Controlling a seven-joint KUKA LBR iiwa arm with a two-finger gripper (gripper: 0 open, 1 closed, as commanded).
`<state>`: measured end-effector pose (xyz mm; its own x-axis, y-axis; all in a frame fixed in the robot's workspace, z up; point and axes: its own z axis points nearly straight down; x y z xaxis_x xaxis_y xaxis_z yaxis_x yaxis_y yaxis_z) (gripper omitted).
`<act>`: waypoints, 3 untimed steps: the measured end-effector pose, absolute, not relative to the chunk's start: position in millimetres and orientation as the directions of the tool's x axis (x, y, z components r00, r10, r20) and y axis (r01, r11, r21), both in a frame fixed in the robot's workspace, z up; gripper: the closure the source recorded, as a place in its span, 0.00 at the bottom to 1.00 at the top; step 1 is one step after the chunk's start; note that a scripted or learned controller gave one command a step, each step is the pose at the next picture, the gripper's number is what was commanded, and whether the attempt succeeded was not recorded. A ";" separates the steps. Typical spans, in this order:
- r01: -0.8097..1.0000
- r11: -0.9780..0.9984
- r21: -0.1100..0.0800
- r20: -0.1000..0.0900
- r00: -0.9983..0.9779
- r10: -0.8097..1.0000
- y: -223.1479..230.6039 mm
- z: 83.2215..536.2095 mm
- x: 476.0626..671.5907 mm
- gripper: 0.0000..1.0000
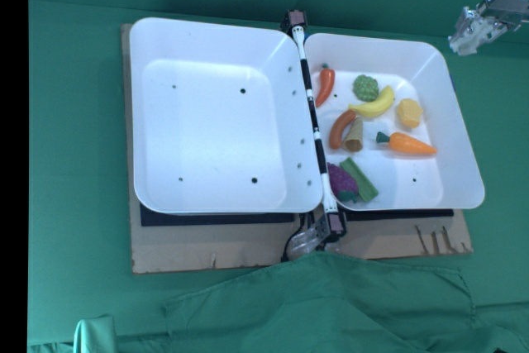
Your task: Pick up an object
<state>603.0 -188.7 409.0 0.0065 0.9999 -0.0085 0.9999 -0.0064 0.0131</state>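
A: Starting with the gripper [473, 35]: parked high at the far right, out over the green cloth, just beyond the far right corner of the right bin [446, 178]. Touching nothing.

B: Open or closed?

A: Cannot tell; too small and too pale against the arm. Carrying nothing, as far as can be seen.

B: So, progress?

A: None to speak of. Looks like the very start: no approach, no descent, no pick made. Still to choose a target, travel over the bin, drop, close, lift.

B: Candidates, left to right?

A: Left bin [215, 29]: bare white floor, a few dark dots. Then the right bin, everything lying loose:
- red pepper [326, 85] hard by the left wall, towards the far side
- sausage [340, 129] beneath it, touching a cone [355, 134]
- purple grapes [340, 179] and a green piece [359, 179] pressed together at the near left
- broccoli [365, 87], with a banana [374, 104] just near of it
- carrot [407, 144], lying well apart from its neighbours
- yellow fruit [409, 112] beside the banana's right end.

B: Easiest grab?

A: Probably the carrot: free on most sides.
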 end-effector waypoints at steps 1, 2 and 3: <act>1.000 0.002 0.001 -0.001 -0.002 1.000 -143.5 368.4 646.1 1.00; 1.000 -0.002 -0.003 -0.001 0.002 1.000 -128.1 291.1 651.5 1.00; 1.000 -0.002 0.013 -0.005 0.002 1.000 -149.4 211.7 654.1 1.00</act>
